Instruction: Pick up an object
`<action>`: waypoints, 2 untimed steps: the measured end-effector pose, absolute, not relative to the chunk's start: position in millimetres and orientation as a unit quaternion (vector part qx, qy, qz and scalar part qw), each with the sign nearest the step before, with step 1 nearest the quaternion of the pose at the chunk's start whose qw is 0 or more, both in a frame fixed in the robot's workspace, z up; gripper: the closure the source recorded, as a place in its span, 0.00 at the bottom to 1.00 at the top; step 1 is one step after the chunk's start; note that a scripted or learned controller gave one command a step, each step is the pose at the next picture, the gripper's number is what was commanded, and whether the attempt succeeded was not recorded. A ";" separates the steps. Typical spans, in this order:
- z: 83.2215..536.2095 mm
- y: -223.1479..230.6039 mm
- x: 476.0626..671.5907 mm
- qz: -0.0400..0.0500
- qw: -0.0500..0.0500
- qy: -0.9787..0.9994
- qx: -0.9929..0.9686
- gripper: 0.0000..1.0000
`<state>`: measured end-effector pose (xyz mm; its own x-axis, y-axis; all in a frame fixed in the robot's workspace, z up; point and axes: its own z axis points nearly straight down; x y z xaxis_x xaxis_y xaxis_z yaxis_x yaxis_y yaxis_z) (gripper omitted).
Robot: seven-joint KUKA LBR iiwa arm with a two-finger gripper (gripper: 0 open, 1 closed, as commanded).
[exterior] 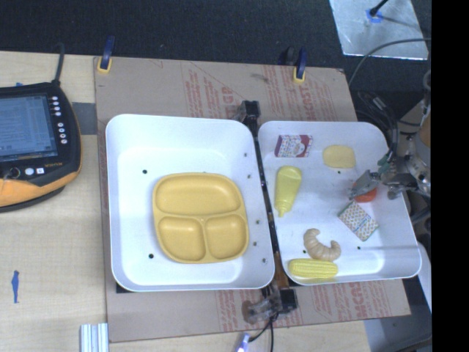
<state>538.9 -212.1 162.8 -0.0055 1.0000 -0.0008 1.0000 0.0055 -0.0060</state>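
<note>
While the gripper (371, 182) sits low at the right bin's (381, 266) right side, these lines give the layout.

Orange item (366, 194): small and orange-red, right at the fingertips; whether it is between them cannot be told.
Jaws: open or closed cannot be told.
Packet (358, 220): checkered square, tilted, just below the gripper, near the right wall.
Oval (339, 156): pale yellow, near the back wall, left of the gripper.
Carton (293, 146): red and white, back left corner; its print is too small to read.
Squash (286, 188): yellow, long, beside the left wall.
Croissant (322, 244): tan, curved, toward the front.
Corn (314, 270): yellow, lying along the front wall.
Open room: bare white floor in the middle of the right bin.
Left bin (132, 152): holds a yellow divided tray (199, 216) with bare floor all round.
Tablet (33, 141): on the bench at far left, screen text unreadable.
</note>
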 end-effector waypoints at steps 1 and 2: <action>184.7 -211.9 571.6 0.000 0.001 -0.708 -0.706 0.00; 90.8 -211.1 569.3 0.002 0.002 -0.709 -0.705 0.00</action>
